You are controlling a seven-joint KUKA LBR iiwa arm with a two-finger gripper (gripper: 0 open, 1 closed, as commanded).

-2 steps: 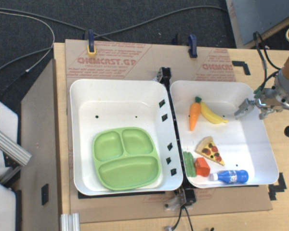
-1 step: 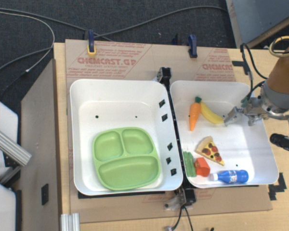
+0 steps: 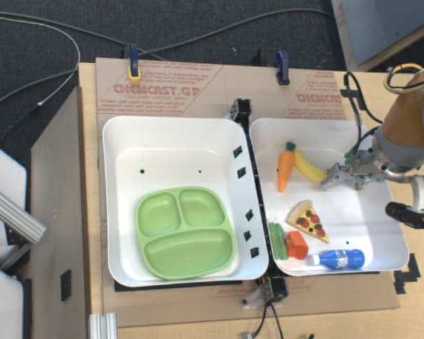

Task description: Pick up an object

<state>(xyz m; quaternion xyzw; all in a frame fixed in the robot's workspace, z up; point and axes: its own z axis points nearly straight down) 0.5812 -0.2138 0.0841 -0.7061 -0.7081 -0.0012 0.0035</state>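
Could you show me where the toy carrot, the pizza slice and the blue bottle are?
carrot (image 3: 285,169): camera view, on its orange body.
pizza slice (image 3: 308,220): camera view, on the topping side.
blue bottle (image 3: 343,260): camera view, on the blue middle.

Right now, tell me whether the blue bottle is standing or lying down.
Lying down. The blue bottle rests on its side along the right bin's near wall, white cap pointing left toward the red block.

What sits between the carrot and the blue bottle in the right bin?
In the camera view, the pizza slice lies between the carrot and the blue bottle, on the bare white floor of the right bin.
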